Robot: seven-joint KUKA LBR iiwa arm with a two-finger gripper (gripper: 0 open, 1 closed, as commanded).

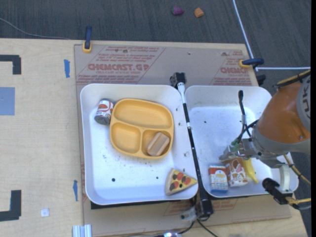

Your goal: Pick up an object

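Pizza slice (180, 180) in L bin (94, 132)

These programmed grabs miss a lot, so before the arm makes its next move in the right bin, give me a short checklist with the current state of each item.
1. Gripper is over the right bin: ok, it sits low near the bin's front.
2. A target lies close by: ok, two small cartons and a yellow piece crowd together under it.
3. Something is between the fingers: cannot tell, the wrist hides them.
4. Target stands apart from its neighbours: not ok, the cartons lie side by side, apparently touching.
5. Left bin items are out of the way: ok, the yellow divided tray, can and pizza slice lie beyond the divider.
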